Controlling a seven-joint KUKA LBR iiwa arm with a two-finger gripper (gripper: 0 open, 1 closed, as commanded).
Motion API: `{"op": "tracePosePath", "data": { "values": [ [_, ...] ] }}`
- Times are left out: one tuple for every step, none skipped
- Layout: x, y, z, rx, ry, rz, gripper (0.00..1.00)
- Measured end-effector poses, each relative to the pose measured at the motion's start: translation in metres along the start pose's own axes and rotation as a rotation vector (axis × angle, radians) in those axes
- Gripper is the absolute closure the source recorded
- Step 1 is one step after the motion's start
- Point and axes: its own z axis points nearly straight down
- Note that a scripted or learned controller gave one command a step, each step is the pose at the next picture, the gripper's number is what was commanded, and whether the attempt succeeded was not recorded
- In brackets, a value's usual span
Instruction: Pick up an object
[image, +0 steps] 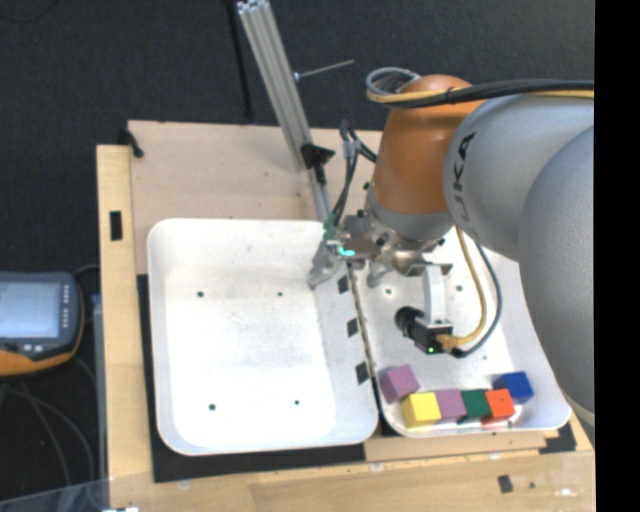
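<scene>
Whether the jaws are released or clenched cannot be told; the gripper (392, 262) sits hidden beneath the wrist, over the back of the right bin (462, 362). The blocks lie well apart from it, crowded along that bin's front wall: a purple block (399, 381), a yellow block (422, 408), a green block (474, 403) and a blue block (514, 385). Being packed so tight, a descent there would likely catch two at once, shove one aside, or strike the wall.
</scene>
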Motion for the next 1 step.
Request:
{"op": "tracePosePath", "data": {
  "values": [
    [0.0154,0.0113,-0.1374,-0.009,0.001,-0.004,0.00]
  ]
}}
